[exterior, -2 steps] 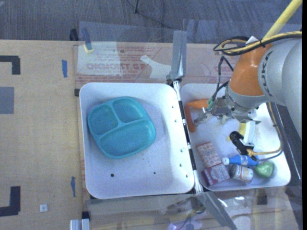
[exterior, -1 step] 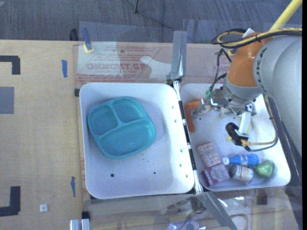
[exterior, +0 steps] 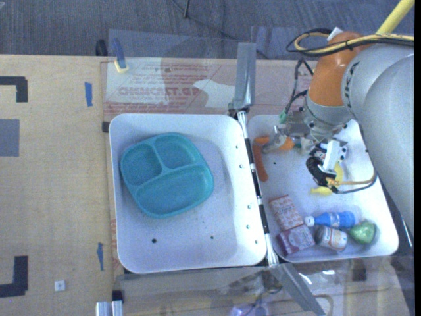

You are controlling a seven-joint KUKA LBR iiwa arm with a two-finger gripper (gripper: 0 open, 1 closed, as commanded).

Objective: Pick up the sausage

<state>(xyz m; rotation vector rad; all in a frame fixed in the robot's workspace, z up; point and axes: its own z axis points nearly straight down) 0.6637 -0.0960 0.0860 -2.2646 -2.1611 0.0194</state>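
Sausage pick-up looks not done yet, as far as I can judge. The sausage is the thin orange-brown stick lying flat in the right bin, close along the wall next to the left bin. The end effector hangs low over the far part of the right bin. I cannot tell how wide it is open, and I see nothing held in it.

The sausage lies just beside the end effector, a little toward the left bin and a little nearer the camera. One small orange bit sits right under the end effector, and I cannot tell what it is.

What is left, I think: get over the sausage, close on it, and lift it off the bin floor.

A blue plate rests in the left bin, well apart from the end effector.
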